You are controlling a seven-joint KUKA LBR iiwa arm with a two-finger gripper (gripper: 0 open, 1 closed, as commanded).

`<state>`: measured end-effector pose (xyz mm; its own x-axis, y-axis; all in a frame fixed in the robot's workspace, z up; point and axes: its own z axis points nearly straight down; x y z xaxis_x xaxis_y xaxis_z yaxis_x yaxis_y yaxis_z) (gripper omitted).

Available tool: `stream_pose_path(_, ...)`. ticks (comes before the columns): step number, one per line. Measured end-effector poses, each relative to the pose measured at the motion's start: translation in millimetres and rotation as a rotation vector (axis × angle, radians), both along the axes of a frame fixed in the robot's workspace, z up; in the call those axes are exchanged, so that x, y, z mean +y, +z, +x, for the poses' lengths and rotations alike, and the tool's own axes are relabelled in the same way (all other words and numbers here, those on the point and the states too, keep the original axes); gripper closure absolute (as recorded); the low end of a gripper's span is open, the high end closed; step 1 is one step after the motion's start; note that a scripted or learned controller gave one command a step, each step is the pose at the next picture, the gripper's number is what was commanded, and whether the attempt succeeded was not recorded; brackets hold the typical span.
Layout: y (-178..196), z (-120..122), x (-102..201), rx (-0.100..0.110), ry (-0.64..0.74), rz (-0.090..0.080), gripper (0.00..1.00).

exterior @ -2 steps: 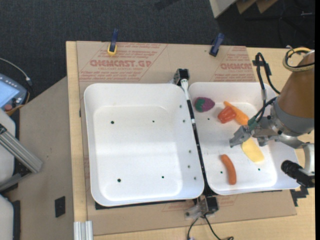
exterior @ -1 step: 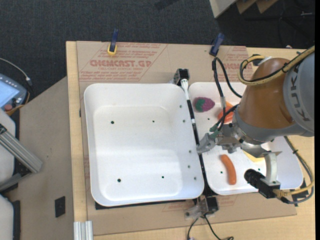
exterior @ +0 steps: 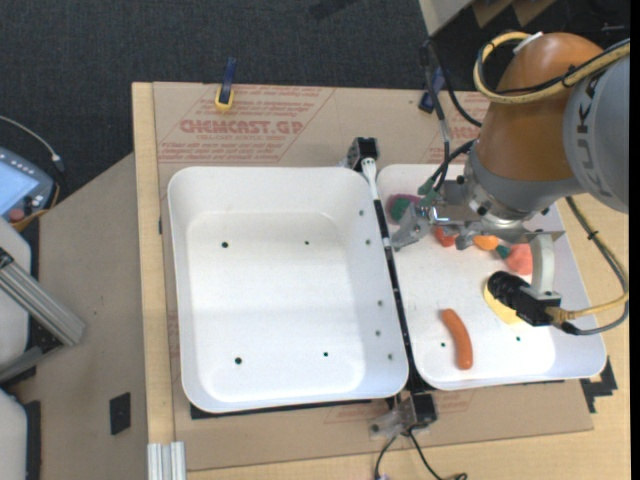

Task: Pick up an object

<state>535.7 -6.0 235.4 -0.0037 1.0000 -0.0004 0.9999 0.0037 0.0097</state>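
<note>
The claw is low among the toys. I cannot tell if it holds anything. The orange sausage below it is not picked.

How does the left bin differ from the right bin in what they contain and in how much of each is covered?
The left bin shows its whole white floor, while the right bin holds small things, such as an orange sausage. The arm hangs over the right bin, not over the left bin. Both are shallow and white.

A grey and orange robot arm reaches over the right white bin, near an orange sausage.
</note>
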Motion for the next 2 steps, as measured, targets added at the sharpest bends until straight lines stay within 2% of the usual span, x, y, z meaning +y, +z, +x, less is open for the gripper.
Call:
stream_pose_path(1, -52.8, 26.9, -57.7, 0.012, -0.008, 0.000, 0.00)
stream_pose_path(2, -77.7, 93.8, -95.2, 0.006, -0.005, -0.003, 0.00)
